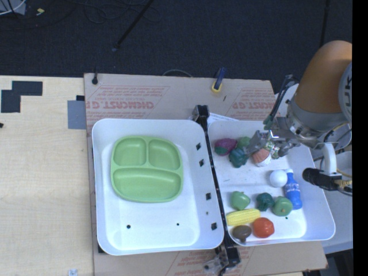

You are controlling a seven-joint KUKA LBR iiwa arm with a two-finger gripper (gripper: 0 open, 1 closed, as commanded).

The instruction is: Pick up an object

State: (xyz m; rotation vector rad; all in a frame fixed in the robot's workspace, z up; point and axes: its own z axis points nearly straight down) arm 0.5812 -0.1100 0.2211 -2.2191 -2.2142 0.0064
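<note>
Dark carpet and loose cables fill the background, with the pale wooden bench (pixel 40 183) below and a flattened printed cardboard sheet (pixel 144 99) under both bins. Left shallow white bin (pixel 109 229) carries a light green compartment plate (pixel 146 169). Right shallow white bin (pixel 319 223) has all the clutter: purple lumpy toy (pixel 225 146), dark teal toy (pixel 238 157), small pinkish-red piece (pixel 261 156), white ball (pixel 278 178), blue bottle (pixel 292 191), two green apple-like toys (pixel 240 200) (pixel 282 206), dark green broccoli-like toy (pixel 264 200), yellow corn cob (pixel 243 216), red tomato-like toy (pixel 263 227), brown oval piece (pixel 241 232). I see the grey arm's two-finger gripper (pixel 265 145) low over the far end of that bin, right at the teal toy and the pinkish-red piece. I can't tell if the fingers are spread or closed, or whether anything sits between them; too small and busy there. I judge the pinkish-red piece the likely target, still resting in the bin. Risks as I read them: neighbours touch or nearly touch, so a finger could land on the teal toy and shove the cluster; rounded, probably smooth shapes could squirt out of a pinch; closing off-centre could clip two items, or just nudge one toward the divider (pixel 210 171).
</note>
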